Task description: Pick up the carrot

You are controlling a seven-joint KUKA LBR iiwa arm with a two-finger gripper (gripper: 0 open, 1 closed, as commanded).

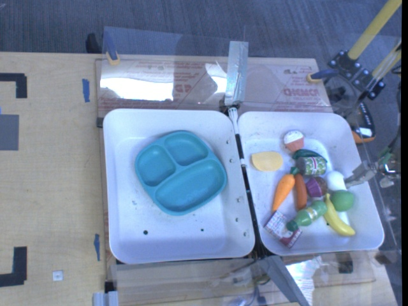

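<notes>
- Camera view looks down at a slant on a bench with two shallow white bins side by side.
- The left bin (121,234) holds a teal divided plate (181,171) with three compartments, lying near the bin's middle.
- The right bin (261,132) holds a loose cluster of toy foods.
- The carrot (283,192) lies on the floor of the right bin, left of the cluster's centre. Its long axis runs on a diagonal: the thick end is up and to the right, and the narrow tip points down and to the left.
- A second orange piece (300,192) lies just beside the carrot on its right, nearly upright in the frame; it may be another carrot, but the view is too soft to be sure.
- Above the carrot lies a flat yellow oval piece (267,161), apart from it.
- Further up and to the right sits a small round item with a white top and an orange base (294,139).
- A green can (312,166) lies on its side just beyond the carrot's thick end.
- A yellow banana (336,219) curves along the lower right of the cluster, with a green round fruit (343,200) touching it from above.
- A small red and white packet (280,227) lies below the carrot's tip.
- The gripper (358,174) sits at the right bin's right rim, well apart from the carrot; whether it is open or closed cannot be told here.
</notes>
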